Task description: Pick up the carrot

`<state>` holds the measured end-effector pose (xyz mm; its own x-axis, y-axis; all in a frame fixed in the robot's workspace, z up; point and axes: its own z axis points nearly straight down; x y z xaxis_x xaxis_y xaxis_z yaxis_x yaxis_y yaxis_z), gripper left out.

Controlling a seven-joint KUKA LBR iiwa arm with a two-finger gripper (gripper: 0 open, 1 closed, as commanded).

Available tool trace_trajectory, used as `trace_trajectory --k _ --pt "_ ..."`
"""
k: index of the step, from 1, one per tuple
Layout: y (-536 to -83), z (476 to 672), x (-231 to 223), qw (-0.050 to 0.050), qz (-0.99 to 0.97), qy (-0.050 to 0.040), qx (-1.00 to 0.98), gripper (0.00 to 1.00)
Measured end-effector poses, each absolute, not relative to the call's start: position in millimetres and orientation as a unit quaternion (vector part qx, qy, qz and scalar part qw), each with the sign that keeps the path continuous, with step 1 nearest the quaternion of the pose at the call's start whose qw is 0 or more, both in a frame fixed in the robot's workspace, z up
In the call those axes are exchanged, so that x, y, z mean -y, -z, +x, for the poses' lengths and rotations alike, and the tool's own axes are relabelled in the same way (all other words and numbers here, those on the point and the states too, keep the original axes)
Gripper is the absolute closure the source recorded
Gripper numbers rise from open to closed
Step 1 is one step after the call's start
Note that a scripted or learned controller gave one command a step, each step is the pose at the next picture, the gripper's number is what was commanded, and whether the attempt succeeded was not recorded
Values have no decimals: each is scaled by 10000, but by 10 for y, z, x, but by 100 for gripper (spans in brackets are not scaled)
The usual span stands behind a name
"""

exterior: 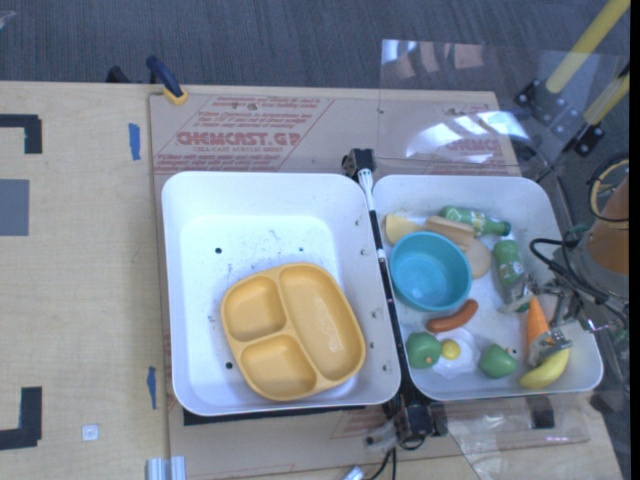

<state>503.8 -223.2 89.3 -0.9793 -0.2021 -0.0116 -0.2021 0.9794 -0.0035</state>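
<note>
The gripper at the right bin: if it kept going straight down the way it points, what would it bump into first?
Probably the carrot, which lies right under the gripper, with the banana beside it. Depth is hard to judge from above.

Orange band (612,248) above the wrist; black cables (570,268), seemingly tangled.

Glossy white plastic bins (190,268), smooth matt yellow plastic divided tray (291,330), shiny blue plastic bowl (430,271), matt cardboard sheet (250,128)
</note>
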Motion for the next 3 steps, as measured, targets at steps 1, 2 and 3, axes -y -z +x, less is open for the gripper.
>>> trace_trajectory --k 1,2,3 --pt "-1024 5092 2220 133 -1031 31 -9946 100" --pt "-1415 5144 1519 49 1089 -8 -9940 100" --pt "-1519 5161 1533 89 1093 6 -9940 100"
